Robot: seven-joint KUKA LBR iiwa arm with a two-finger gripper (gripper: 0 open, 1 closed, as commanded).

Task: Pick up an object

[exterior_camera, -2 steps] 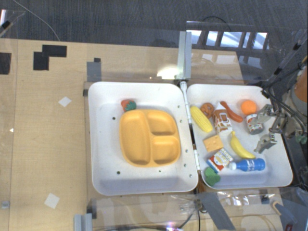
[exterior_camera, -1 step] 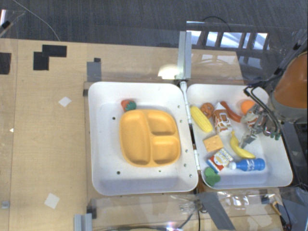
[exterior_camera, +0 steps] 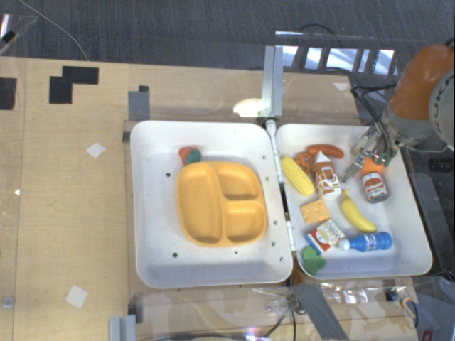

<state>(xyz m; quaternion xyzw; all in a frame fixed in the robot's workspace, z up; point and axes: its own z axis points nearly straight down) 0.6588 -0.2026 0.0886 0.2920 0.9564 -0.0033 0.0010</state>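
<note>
Hand low over the right bin, nothing clearly gripped.

Hovering at the right bin's (exterior_camera: 419,258) upper right, hand (exterior_camera: 370,150) angled down and leftward from the grey arm (exterior_camera: 426,98). Directly below and just right of its tips: small sauce bottle (exterior_camera: 374,184) with orange cap, standing nearly upright, cap closest to the hand, probably the nearest candidate. Further down-left: banana (exterior_camera: 356,215), long axis slanting from upper left to lower right. Just left of the tips: ketchup carton (exterior_camera: 326,176) and hot dog (exterior_camera: 321,152). Well apart in the left bin (exterior_camera: 149,261): yellow divided tray (exterior_camera: 219,202). Finger spread too blurred to judge; cannot tell whether open or closed, nothing visibly between them.
</note>
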